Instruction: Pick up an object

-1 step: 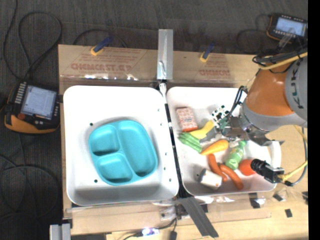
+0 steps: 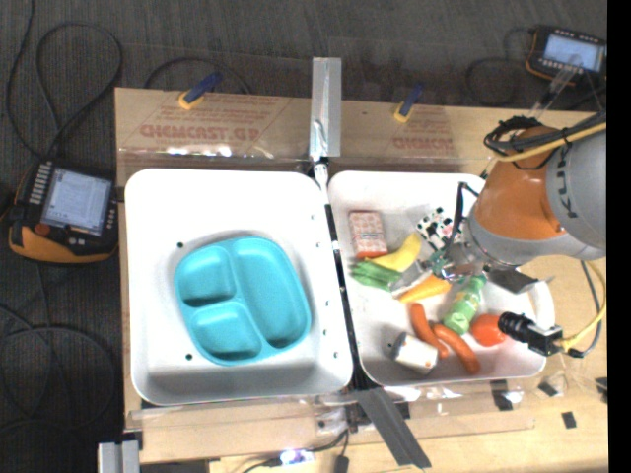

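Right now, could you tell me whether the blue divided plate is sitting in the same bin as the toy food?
No, the blue divided plate lies in the left bin, while the toy food fills the right bin.

A turquoise tray [image 2: 240, 299] sat in a white bin [image 2: 148, 205]; a yellow banana [image 2: 399, 256], green bottle [image 2: 463, 305] and black-and-white dice [image 2: 432, 227] were beside it.

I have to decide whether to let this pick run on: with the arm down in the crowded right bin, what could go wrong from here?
1. The toys lie packed together: the green bottle touches the orange sausage and the tomato, so a grasp may catch two or knock one away.
2. The end effector sits low among them and may push the banana aside.
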`<state>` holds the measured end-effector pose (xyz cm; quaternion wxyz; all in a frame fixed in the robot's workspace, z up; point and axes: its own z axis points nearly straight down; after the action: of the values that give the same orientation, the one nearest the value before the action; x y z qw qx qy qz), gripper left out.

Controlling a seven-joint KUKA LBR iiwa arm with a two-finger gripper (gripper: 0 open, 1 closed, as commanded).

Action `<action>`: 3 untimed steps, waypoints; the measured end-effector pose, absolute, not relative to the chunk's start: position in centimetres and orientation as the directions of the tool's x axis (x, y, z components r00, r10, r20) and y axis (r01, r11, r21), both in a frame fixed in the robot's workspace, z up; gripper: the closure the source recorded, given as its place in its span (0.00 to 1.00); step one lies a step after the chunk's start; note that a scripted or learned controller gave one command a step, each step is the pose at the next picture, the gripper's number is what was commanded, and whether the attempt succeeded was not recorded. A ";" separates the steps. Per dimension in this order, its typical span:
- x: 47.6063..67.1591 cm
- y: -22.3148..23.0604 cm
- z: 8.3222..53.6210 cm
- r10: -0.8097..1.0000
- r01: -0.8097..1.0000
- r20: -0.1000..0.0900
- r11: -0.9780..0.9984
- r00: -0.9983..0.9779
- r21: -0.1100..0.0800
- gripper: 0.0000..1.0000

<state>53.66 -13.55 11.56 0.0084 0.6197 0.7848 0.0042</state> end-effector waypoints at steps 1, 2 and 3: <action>58.5 -12.8 9.3 0.971 0.971 -0.004 0.237 -0.237 0.017 0.00; 54.0 -15.2 9.3 0.864 0.863 -0.012 0.504 -0.504 0.018 0.00; 57.7 -10.1 9.2 0.811 0.811 -0.012 0.585 -0.585 0.015 0.00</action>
<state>57.70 -10.14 9.22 0.0090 0.4555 0.8902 0.0041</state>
